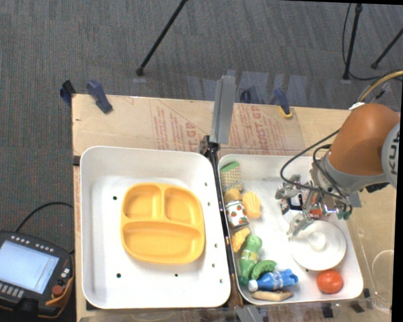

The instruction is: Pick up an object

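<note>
At the right of the frame, a robot arm (364, 142) with a rounded orange band and a grey collar below it. Black cables loop beside it. Its gripper (305, 219) is bare silvery metal with small dark fittings.

The grey arm with its orange band (364, 140) reaches in from the right, its two-finger gripper (305, 219) pointing down.

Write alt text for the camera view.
A grey and orange robot arm's gripper hovers over the right white bin, above a white plate, with toy foods along the bin's left side. The left bin holds a yellow divided tray.
</note>
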You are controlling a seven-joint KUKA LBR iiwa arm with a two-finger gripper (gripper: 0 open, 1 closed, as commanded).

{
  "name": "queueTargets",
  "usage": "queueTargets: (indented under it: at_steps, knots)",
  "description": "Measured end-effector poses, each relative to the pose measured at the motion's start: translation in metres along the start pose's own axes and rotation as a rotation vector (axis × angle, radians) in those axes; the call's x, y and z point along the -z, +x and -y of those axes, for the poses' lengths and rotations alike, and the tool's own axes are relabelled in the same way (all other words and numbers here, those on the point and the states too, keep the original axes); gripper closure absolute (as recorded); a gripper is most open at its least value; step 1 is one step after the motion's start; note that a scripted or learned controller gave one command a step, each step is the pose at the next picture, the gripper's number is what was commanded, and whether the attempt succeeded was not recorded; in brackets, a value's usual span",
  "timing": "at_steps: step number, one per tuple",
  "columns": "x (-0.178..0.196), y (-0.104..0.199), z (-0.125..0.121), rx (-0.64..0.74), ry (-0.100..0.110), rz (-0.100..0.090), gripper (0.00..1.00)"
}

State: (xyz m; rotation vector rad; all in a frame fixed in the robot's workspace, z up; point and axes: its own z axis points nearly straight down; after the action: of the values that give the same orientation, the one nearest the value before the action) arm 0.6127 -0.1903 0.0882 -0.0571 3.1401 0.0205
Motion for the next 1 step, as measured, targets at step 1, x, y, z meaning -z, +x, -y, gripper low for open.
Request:
queueTargets:
  at_steps: [1]
  knots:
    - [-0.0005,-0.0085,0.0065,0.101,-0.001,0.001,0.00]
